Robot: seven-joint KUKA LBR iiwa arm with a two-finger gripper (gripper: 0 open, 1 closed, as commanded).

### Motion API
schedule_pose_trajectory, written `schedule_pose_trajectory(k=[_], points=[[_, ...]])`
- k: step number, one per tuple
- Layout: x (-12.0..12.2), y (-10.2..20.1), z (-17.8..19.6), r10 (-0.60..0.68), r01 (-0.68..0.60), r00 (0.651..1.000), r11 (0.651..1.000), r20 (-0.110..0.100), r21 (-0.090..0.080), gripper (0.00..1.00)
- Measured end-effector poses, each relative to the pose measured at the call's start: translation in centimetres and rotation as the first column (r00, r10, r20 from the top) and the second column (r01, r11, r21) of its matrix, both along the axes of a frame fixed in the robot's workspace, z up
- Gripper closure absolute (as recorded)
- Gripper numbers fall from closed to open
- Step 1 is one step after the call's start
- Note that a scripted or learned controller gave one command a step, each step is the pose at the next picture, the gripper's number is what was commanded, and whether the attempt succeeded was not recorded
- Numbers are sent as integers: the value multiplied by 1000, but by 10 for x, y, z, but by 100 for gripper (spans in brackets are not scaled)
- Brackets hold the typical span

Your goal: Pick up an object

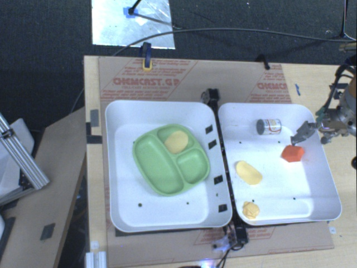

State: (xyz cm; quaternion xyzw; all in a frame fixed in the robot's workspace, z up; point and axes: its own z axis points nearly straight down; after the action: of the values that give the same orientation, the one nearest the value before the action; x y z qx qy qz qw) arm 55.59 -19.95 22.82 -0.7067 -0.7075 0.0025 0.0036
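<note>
small orange-red block (pixel 293 153) — chunky, matte, just under gripper (pixel 306 133)

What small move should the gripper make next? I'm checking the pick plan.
Probably a short descent onto the red block: the gripper hangs just above and beside it in the right bin, with nothing seen between its fingers.

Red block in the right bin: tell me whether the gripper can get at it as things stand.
Probably yes. The gripper hangs just above the red block, with bare bin floor around it; the small can and yellow piece lie well apart.
</note>
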Motion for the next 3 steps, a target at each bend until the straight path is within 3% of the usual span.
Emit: schedule_pose_trajectory(k=[1, 3], points=[[2, 0, 6, 3, -3, 1000, 1000, 10, -2, 0], [11, 6, -116, 0, 0, 1000, 1000, 7, -2, 0]])
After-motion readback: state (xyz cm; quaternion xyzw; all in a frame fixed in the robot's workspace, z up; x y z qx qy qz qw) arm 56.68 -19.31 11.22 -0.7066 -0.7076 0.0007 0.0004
